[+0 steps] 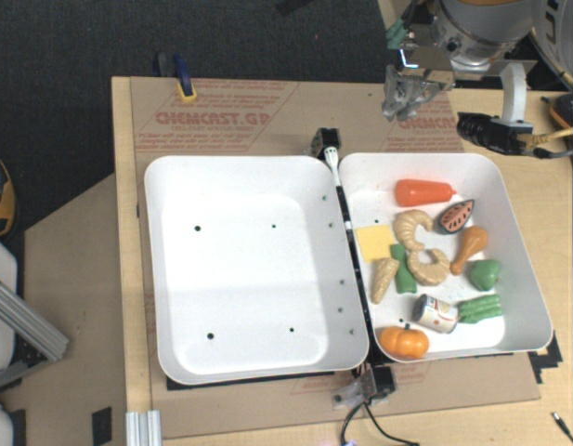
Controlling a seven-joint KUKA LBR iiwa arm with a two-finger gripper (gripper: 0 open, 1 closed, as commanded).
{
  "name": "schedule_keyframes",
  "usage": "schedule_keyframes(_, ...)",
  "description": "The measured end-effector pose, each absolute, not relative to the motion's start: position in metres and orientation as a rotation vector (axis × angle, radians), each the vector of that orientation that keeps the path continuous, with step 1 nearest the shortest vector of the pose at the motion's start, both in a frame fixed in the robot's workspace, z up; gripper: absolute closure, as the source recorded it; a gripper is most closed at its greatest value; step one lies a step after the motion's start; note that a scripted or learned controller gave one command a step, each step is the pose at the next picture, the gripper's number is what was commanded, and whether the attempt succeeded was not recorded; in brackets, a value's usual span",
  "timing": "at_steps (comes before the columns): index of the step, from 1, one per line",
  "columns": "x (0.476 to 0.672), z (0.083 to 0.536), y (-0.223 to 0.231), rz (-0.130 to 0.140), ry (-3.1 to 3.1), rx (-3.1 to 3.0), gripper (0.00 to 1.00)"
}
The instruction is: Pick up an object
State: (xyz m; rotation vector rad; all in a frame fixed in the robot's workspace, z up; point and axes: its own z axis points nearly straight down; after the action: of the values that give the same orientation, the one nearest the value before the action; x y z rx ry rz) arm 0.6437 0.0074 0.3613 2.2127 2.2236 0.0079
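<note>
2 shallow white bins sat side by side on the bench, and the pincer [409,100] hung beyond the far rim of the right bin [518,249], high above the cardboard sheet [128,249] and not yet over any toy. Whether it was spread or closed could not be told from this slant, and nothing was seen in its grip. By that reading the task had hardly begun: no object had been lifted, and the reach down, the grasp and the lift were all left to do. Every candidate lay below and nearer the camera than the pincer, inside the right bin. Closest to it was an orange carrot [423,191], with a watermelon slice [455,216] just past that. Farther on came a tan croissant [414,227], a yellow cheese square [374,242], a drumstick [469,246], a green pepper [485,272], a small can [437,313] and, farthest of all, an orange pumpkin [403,342] against the near rim. The toys were crowded, several touching, so a clean grasp on 1 of them looked harder in the middle than at the edges. The left bin [240,268] lay away to the pincer's side. Red print on the cardboard read "CHEMCAST GP" [212,117], repeated beneath the pincer, partly hidden. The can's label was too small to read.
</note>
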Motion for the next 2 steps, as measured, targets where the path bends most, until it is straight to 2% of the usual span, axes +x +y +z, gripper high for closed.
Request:
schedule_keyframes(1,0.668,0.371,-0.012,0.004,2.215,2.219,1.00)
schedule_keyframes(2,0.667,0.371,-0.037,0.002,2.216,2.222,1.00)
